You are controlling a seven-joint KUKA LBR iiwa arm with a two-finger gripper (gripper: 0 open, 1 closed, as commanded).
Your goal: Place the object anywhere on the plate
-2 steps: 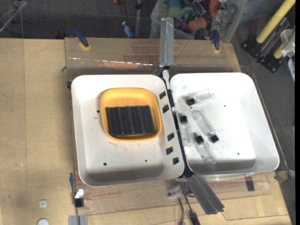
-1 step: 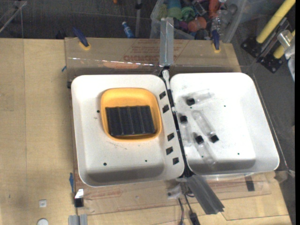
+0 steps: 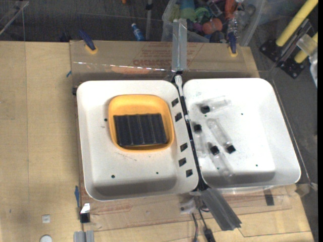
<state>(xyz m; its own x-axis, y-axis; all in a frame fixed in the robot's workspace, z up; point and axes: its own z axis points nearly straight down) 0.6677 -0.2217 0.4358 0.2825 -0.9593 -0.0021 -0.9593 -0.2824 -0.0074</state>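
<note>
An orange-yellow plate [image 3: 139, 101] with a raised rim lies in the left white bin [image 3: 96, 160], a little behind its middle. A black ribbed rectangular object [image 3: 140, 130] lies flat on the plate, covering most of the plate's floor toward the near side. Nothing is touching it.
The right white bin [image 3: 257, 120] holds several clear plastic pieces with small black ends [image 3: 214, 149], scattered in its left half. A row of black tabs [image 3: 182, 131] runs along the seam between the bins. A clear box of coloured toys [image 3: 217, 6] stands behind the bench.
</note>
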